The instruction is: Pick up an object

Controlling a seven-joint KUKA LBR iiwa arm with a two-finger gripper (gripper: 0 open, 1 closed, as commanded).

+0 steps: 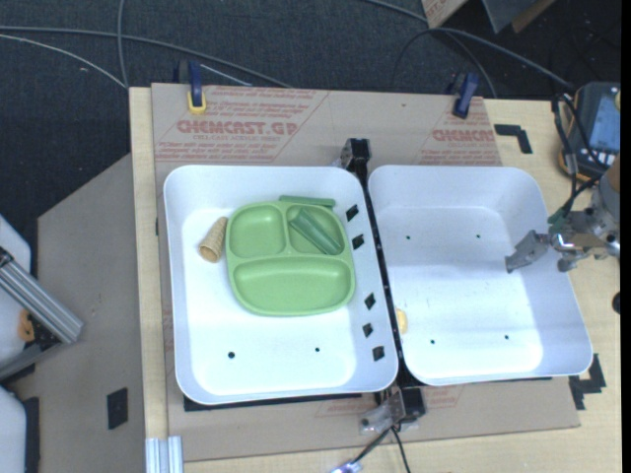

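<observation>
A green divided plate lies in the left bin. A dark green pod-like piece rests in the plate's upper right compartment. Touching the plate's left rim lies a tan cone. A small yellow bit sits at the left edge of the right bin, by the divider. My gripper hangs over the right bin's right side, far from all of these, and nothing shows in it.
Black clips line the seam between the bins. The bins rest on a cardboard sheet held by blue clamps. Cables run across the dark floor behind, and a metal rail lies at the left.
</observation>
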